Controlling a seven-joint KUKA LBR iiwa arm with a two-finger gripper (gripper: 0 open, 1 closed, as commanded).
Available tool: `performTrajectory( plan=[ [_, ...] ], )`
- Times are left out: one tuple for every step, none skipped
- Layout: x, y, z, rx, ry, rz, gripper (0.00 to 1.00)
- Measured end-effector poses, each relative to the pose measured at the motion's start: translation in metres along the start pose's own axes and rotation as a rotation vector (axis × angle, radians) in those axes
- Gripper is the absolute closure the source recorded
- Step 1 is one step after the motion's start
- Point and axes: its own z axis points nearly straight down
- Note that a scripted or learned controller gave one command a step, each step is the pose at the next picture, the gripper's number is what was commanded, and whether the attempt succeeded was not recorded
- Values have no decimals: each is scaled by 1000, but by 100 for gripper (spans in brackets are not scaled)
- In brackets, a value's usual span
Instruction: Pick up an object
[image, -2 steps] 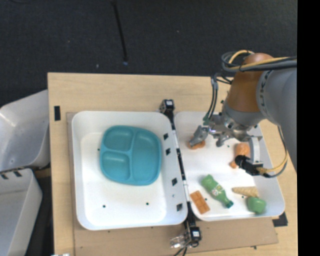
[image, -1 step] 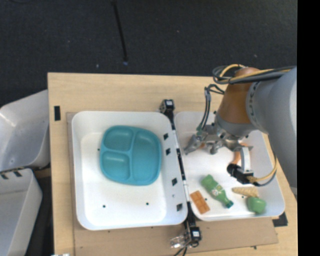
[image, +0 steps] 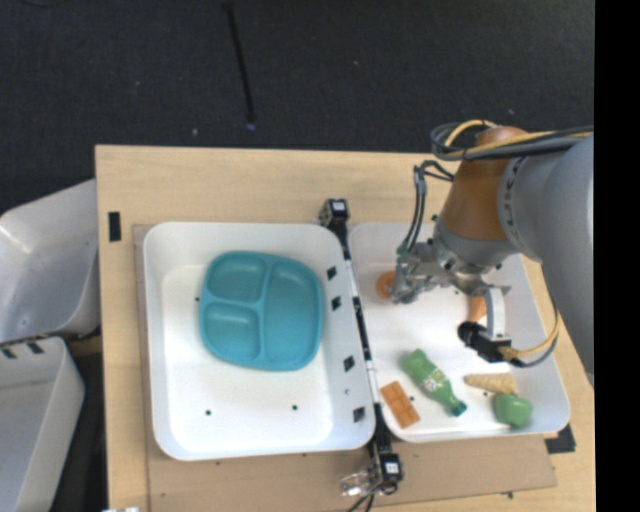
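tray (image: 262, 310) in left bin (image: 160, 400) | bottle (image: 433, 380) in right bin (image: 545, 400)

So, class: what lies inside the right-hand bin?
In the right bin: a green bottle, an orange waffle piece, a cone, a green pear-like fruit, and an orange object beside the gripper. The arm covers the bin's far part.

Readable text: none.
Green bottle (image: 434, 381), lower right of the frame: pale label patch, too small to read.

bins (image: 160, 330): 2 | teal plate (image: 262, 308): 1 | green bottle (image: 433, 380): 1 | waffle (image: 399, 402): 1
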Motion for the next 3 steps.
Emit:
performTrajectory(
  plan=[
    [4, 4, -45, -2, 1, -12, 100],
    [0, 7, -110, -4, 0, -10, 100],
    [-2, 8, -137, 0, 1, -11, 100]
  ],
)
